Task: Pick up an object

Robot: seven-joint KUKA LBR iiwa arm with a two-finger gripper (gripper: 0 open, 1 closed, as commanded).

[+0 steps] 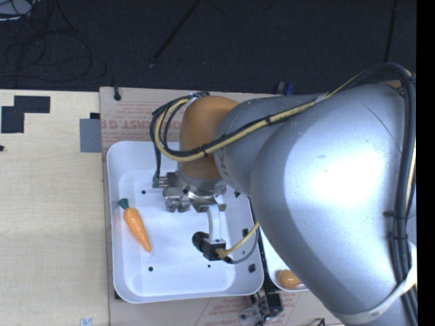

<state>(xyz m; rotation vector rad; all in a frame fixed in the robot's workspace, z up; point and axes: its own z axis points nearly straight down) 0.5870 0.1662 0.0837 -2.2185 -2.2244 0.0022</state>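
**A:** What's the setting?

**B:** A pale wooden bench under a dark backdrop with loose cables. A cardboard sheet with red print lies on the bench, and the bins sit on it.

**A:** Start at the left, then.

**B:** The left bin is white and shallow. Near its left wall lies a toy carrot, orange with a small green top, slanting so the tip points down and to the right. It rests flat on the bin floor.

**A:** And the gripper?

**B:** The gripper hangs over the middle of that same bin, to the right of the carrot and apart from it. Seen from above, its fingers are hidden under the wrist hardware, so I cannot tell whether the claw is spread or clenched. Nothing shows between them.

**A:** Further right?

**B:** The orange band sits above the wrist, wrapped by yellow and black cables. The big grey arm covers most of the right bin. At that bin's lower edge peeks a small orange-yellow object; what it is I cannot tell.
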